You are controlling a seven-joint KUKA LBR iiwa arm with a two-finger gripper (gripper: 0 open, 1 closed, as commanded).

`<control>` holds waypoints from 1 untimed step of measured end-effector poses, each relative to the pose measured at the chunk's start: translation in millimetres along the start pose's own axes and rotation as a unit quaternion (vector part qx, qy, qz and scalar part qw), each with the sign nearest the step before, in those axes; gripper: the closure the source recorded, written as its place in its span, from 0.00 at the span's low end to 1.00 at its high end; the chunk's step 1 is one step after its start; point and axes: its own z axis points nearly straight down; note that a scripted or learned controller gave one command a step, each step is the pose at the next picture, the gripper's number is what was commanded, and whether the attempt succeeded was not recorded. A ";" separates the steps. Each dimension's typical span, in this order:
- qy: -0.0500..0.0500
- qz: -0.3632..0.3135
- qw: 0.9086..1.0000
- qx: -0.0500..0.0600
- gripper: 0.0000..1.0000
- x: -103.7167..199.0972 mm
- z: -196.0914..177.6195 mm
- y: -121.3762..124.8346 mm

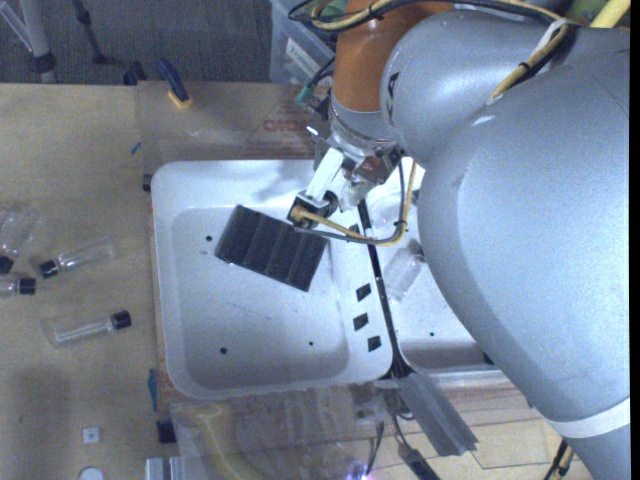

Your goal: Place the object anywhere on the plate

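Observation:
A black ribbed rectangular plate (270,248) lies flat in the left white bin (190,348), toward its back right. My gripper (350,173) hangs over the back of the divide between the two bins, just above and to the right of the plate's right corner. The wrist and its attachments cover the tips. A pale translucent object (405,268) lies in the right bin (440,353) beside the divider, below the gripper and apart from it. The big grey arm hides most of the right bin.
Several clear vials with black caps (90,325) lie on the wooden bench left of the bins. A blue clamp (178,86) sits at the back left. A clear plastic crate (300,28) stands behind the bins.

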 end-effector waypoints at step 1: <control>0.001 -0.120 0.993 -0.001 1.00 50.9 -33.8 -58.9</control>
